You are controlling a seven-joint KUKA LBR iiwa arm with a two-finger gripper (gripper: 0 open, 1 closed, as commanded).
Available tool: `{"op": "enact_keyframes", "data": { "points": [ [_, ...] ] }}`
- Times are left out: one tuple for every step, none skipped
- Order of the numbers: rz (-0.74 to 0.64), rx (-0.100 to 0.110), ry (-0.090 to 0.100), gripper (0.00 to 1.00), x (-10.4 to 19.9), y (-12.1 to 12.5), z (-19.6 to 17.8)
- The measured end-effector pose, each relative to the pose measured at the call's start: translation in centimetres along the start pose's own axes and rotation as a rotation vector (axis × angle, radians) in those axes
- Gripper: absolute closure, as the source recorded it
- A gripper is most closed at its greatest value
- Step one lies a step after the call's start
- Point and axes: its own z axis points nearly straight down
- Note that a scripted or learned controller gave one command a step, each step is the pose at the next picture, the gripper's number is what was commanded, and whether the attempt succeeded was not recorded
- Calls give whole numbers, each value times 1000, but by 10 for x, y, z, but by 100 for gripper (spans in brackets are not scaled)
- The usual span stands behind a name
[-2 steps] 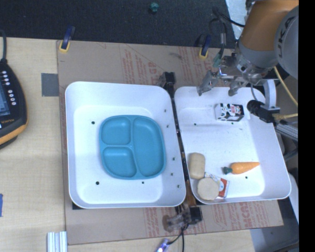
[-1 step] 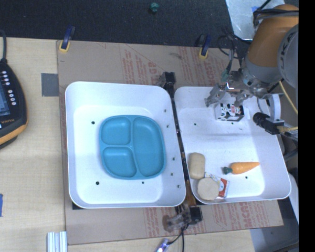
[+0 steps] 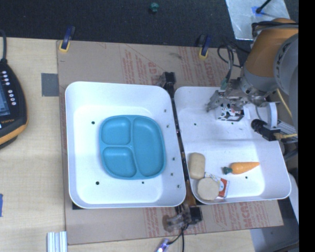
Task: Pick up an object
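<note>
1. Camera view from above the surface (image 3: 37, 161): two shallow white bins are seen side by side on a brown cardboard sheet (image 3: 121, 56).
2. The left bin (image 3: 79, 188) is occupied by a blue divided plate (image 3: 132, 146), which lies flat near its middle.
3. The right bin (image 3: 275, 185) holds three things along its near edge: an orange carrot (image 3: 243, 167) lying on its side, a tan oblong piece (image 3: 197, 165) close to the bin's left wall, and a round pale piece (image 3: 207, 188) just near of it, resting on a small red and white packet (image 3: 221, 186).
4. The carrot is set apart to the right of the other two pieces.
5. The grey arm with its orange band (image 3: 265, 49) is seen at the far right, and the end effector (image 3: 229, 107) is placed over the far part of the right bin, well apart from the carrot and the other pieces.
6. Whether the end effector is released or clenched cannot be told; nothing is seen held in it.
7. A handheld control pendant (image 3: 2, 106) lies at the left edge of the surface.
</note>
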Motion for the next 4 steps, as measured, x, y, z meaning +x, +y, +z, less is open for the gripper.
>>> {"op": "enact_keyframes", "data": {
  "points": [
    [2, 5, 2, 0, -28, -2, -7],
    [4, 1, -3, 0, -24, -1, -2],
    [3, 1, -2, 0, -22, -1, -3],
    [2, 1, 2, 0, -25, -1, -4]
  ]
}}
